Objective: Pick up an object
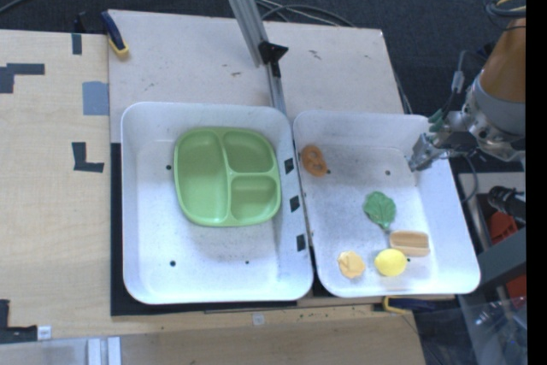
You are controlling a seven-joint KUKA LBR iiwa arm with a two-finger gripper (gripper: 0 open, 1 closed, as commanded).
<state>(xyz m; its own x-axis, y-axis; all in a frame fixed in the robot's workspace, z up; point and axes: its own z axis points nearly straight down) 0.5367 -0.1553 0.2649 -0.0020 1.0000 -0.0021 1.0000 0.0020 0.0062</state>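
1. The two-finger gripper (420, 156) hangs over the right-hand rim of the right shallow white bin (453, 209), its dark tips pointing down and to the left; at this size I cannot tell whether they stand wide or narrow, and nothing shows between them.
2. Above it, the grey wrist with the orange band (506, 68) reaches in from the right, so the arm appears to be at the bin's edge and not yet down among the objects.
3. The nearest candidate is the green leafy piece of toy food (380, 208), lying on the bin floor below and to the left of the gripper, apart from it.
4. Further toward the front edge lie the tan bun-shaped toy (409, 243), the round yellow toy fruit (391, 262) just beside it, and the small orange-yellow lump (351, 264) near the fruit.
5. The small brown-orange toy (313, 160) sits alone near the divider between the bins.
6. The left shallow white bin (145, 209) carries the light green divided plastic plate (227, 176), lying flat.
7. Judgement: the pick looks wholly ahead. No object is lifted; choosing a target, descending, closing and raising all remain.
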